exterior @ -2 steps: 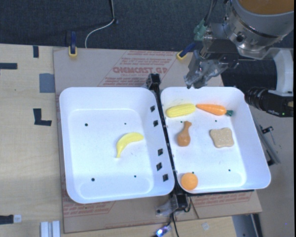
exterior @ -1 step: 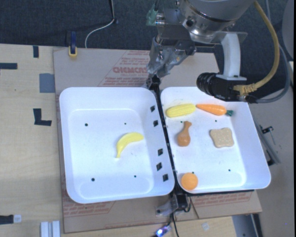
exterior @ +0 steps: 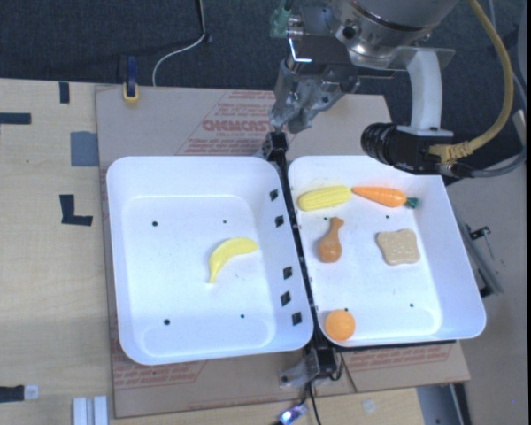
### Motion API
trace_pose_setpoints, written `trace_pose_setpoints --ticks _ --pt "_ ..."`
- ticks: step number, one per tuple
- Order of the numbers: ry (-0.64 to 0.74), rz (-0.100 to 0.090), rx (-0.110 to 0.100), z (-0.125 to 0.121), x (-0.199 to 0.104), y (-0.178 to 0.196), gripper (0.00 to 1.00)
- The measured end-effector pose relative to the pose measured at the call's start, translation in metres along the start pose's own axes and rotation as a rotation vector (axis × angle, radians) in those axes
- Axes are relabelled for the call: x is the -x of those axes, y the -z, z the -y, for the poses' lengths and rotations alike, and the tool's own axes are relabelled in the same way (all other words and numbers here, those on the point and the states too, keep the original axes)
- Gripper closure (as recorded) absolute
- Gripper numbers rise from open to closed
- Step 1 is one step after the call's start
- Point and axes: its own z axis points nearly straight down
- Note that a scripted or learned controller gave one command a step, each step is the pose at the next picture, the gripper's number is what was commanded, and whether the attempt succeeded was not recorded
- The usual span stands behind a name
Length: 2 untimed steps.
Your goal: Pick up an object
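Note:
My gripper [exterior: 288, 122] hangs above the far edge of the bins, over the seam between them, with nothing seen between its fingers. A yellow banana [exterior: 228, 255] lies in the middle of the left bin [exterior: 133, 237]. The right bin [exterior: 451, 273] holds a yellow corn cob [exterior: 324, 198], an orange carrot [exterior: 382, 197], a brown drumstick [exterior: 330, 241], a tan bread slice [exterior: 397, 247] and an orange ball [exterior: 339, 325] at its near left corner.
The bins sit on a cardboard sheet [exterior: 203, 127] over a wooden bench. The arm's grey body and orange band [exterior: 398, 7] fill the top right, with a black cylinder and yellow hose [exterior: 425, 149] over the right bin's far edge.

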Motion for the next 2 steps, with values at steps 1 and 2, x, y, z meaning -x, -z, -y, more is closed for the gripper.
trace_pose_setpoints --ticks 1,2 --pt "0.002 0.001 -0.001 -0.0002 -0.0006 0.0098 1.00" --pt "0.003 0.001 -0.001 -0.0003 -0.0012 0.0195 1.00"
